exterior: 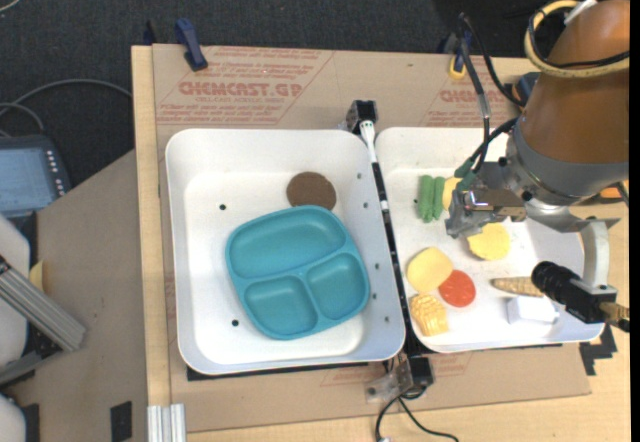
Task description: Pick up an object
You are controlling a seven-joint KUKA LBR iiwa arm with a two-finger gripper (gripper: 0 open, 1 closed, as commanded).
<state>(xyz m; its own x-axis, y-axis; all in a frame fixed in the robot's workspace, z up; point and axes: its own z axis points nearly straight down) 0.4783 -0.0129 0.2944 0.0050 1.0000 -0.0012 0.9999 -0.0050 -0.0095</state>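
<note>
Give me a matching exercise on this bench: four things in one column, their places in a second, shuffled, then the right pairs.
Things:
1. teal divided tray
2. brown round piece
3. green piece
4. red round piece

Places:
A. right bin, near its far left part, beside the end effector
B. left bin, lying across its middle and near side
C. right bin, near side, next to a yellow piece
D. left bin, just beyond the tray's far edge

Pairs: 1-B, 2-D, 3-A, 4-C
</note>
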